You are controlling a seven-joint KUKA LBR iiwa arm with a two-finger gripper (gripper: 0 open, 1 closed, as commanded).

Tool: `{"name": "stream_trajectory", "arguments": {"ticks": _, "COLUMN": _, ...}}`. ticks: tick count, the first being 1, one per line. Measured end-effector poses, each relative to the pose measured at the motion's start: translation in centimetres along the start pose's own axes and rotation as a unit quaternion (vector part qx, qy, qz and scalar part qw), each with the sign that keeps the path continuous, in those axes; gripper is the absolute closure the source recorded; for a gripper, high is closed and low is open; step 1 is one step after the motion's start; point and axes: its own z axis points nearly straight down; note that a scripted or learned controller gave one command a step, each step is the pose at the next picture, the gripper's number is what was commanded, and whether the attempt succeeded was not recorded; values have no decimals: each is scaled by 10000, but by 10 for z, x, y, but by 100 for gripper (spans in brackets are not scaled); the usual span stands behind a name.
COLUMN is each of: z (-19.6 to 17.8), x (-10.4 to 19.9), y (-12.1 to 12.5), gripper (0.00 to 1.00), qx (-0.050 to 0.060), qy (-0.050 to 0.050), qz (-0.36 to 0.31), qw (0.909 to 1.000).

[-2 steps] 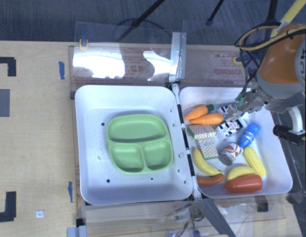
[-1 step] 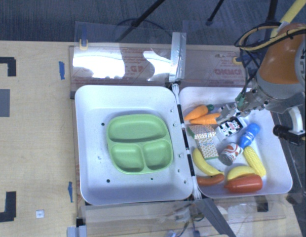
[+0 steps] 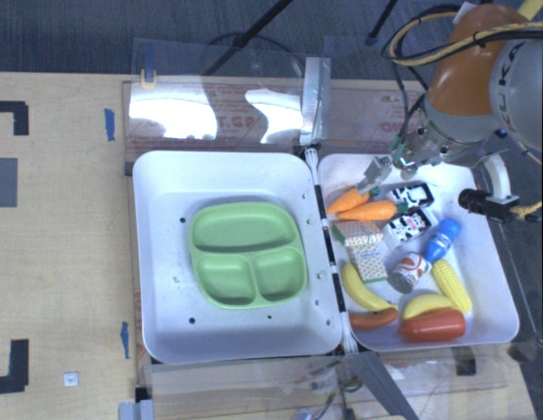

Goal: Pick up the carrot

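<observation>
Above and to the right of the gripper [image 3: 377,171], whose finger gap is too small to tell, the arm [image 3: 482,68] is cut off by the frame's right edge, while just below it the carrot [image 3: 363,206] partly hides a second orange piece behind it.

The grey arm [image 3: 508,77] reaches in from the right, its gripper [image 3: 377,171] angled down-left.
</observation>
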Motion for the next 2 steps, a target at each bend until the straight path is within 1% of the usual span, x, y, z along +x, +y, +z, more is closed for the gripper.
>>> {"name": "stream_trajectory", "arguments": {"ticks": 1, "z": 69, "x": -11, "y": 0, "gripper": 0, "qx": -135, "qy": -66, "qz": 381, "qw": 9992}}
{"name": "stream_trajectory", "arguments": {"ticks": 2, "z": 0, "x": -5, "y": 27, "gripper": 0, "qx": 7, "qy": -3, "qz": 1187, "qw": 9929}}
